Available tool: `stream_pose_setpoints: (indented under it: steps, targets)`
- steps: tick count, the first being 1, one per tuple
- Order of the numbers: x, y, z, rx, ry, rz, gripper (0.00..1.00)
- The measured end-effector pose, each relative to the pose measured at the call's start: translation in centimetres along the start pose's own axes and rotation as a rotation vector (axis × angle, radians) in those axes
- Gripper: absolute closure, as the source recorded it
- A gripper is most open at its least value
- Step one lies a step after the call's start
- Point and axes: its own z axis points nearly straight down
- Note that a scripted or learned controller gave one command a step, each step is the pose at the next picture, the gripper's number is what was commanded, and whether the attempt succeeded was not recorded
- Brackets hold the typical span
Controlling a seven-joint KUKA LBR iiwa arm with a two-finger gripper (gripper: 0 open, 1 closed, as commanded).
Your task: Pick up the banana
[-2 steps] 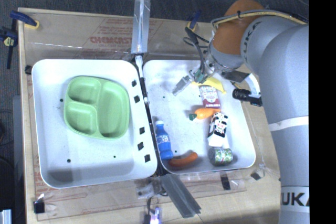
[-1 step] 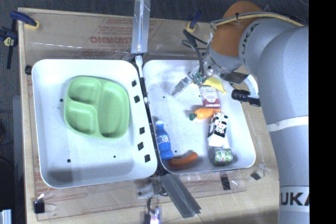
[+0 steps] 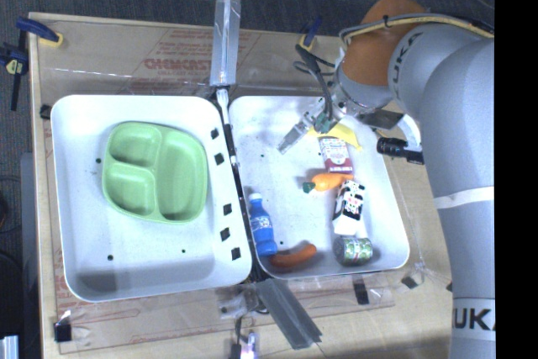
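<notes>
Two white bins are sitting side by side on the counter (image 3: 126,46). The left bin (image 3: 76,248) is holding a green plate (image 3: 155,172) with three parts in it. The right bin (image 3: 286,197) is holding many small things.

The big grey arm (image 3: 445,97) is reaching in from the right side, with its orange band up near the top. It is bending down over the far end of the right bin. The gripper (image 3: 296,137) is hanging low over the white floor of that bin, tilted down and to the left. I cannot tell how wide it is open, and nothing is showing between its tips.

The banana (image 3: 340,131) is lying in the right bin, near the far right corner. It is just beside the gripper, on the gripper's right, and partly under the arm's wrist. Only a yellow bit of it is peeking out.

Just below the banana a small red and white box (image 3: 334,153) is lying. Below that an orange carrot (image 3: 324,181) with a green end is resting. Next comes a white and black carton (image 3: 348,208), and then a green can (image 3: 355,249) near the bin's near right corner. A blue bottle (image 3: 261,224) is lying by the left wall of this bin. A reddish sausage (image 3: 294,256) is lying near the bottle's lower end.
</notes>
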Motion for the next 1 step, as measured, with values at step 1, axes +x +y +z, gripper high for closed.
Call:
stream_pose_setpoints:
  steps: [1]
  targets:
    - [0.65, -0.87, -0.22, 0.003, 0.004, -0.004, 0.00]
